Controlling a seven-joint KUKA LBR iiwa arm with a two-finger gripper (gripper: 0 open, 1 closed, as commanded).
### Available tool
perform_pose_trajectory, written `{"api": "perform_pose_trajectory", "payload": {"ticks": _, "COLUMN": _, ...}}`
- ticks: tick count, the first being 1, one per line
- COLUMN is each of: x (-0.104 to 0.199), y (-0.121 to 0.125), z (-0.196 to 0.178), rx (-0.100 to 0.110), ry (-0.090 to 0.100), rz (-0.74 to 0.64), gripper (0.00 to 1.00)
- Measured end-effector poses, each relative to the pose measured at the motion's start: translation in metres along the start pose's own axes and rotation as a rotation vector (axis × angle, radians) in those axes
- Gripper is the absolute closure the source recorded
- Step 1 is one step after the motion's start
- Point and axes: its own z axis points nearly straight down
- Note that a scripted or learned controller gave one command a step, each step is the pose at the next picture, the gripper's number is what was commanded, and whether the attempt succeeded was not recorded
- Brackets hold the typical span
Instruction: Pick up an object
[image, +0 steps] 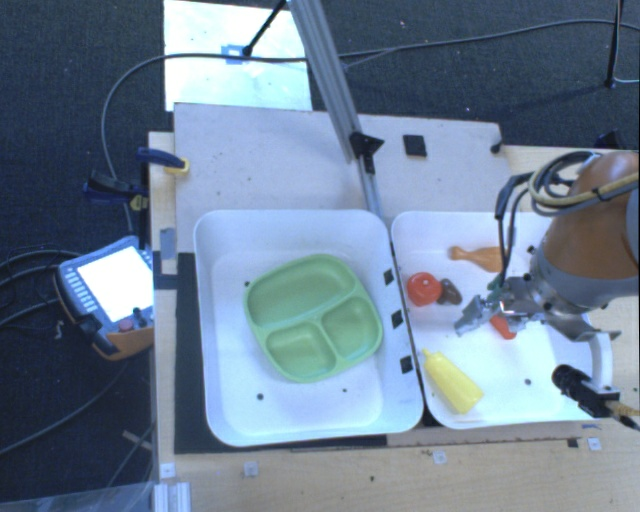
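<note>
My arm (590, 235) is reaching in from the right, bending down over the right bin (440, 228), wrist angled leftward. The left bin (215, 300) is holding a green divided plate (313, 317). My gripper (487, 312) is hanging low over the right bin's middle; I cannot tell its opening. A yellow bottle (452, 381) is lying near, a wooden piece (478, 257) far, and a red-orange tomato-like ball (424, 289) sitting left of my gripper.

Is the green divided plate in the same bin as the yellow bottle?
No, the green plate lies in the left bin, while the yellow bottle lies in the right bin.
</note>
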Motion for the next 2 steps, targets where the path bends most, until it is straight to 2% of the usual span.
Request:
{"api": "perform_pose_trajectory", "payload": {"ticks": 1, "x": 0.0, "y": 0.003, "z": -0.005, "rx": -0.012, "ry": -0.002, "rz": -0.002, "gripper": 0.0}}
{"api": "perform_pose_trajectory", "payload": {"ticks": 2, "x": 0.004, "y": -0.003, "z": 0.055, "rx": -0.007, "ry": 0.0, "rz": 0.0, "gripper": 0.0}}
